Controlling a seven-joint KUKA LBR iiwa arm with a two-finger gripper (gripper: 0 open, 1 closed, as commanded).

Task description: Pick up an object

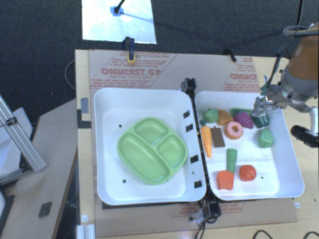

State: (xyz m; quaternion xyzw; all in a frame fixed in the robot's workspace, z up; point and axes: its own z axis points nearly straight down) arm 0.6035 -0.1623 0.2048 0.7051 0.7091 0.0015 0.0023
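Note:
The right bin (pixel 286 156) holds several toy foods. A purple grape bunch (pixel 243 118), a pink donut (pixel 234 130), a green leafy piece (pixel 211 115) and an orange piece (pixel 225 117) lie along its back. A carrot (pixel 206 141) and a brown bar (pixel 218 137) lie at its left, a green vegetable (pixel 265 138) at its right. A green cylinder (pixel 232 159), an orange-red block (pixel 225 179) and a red tomato (pixel 247 172) sit near the front. My gripper (pixel 260 114) hangs over the back right of this bin, just right of the grapes, with a dark green thing under its tip.
The left bin (pixel 107 133) holds a green divided plate (pixel 152 150). A black divider with clips (pixel 195 133) runs between the bins. A blue and yellow clamp (pixel 130 49) grips the back of the cardboard. A grey metal frame (pixel 17 133) stands at the far left.

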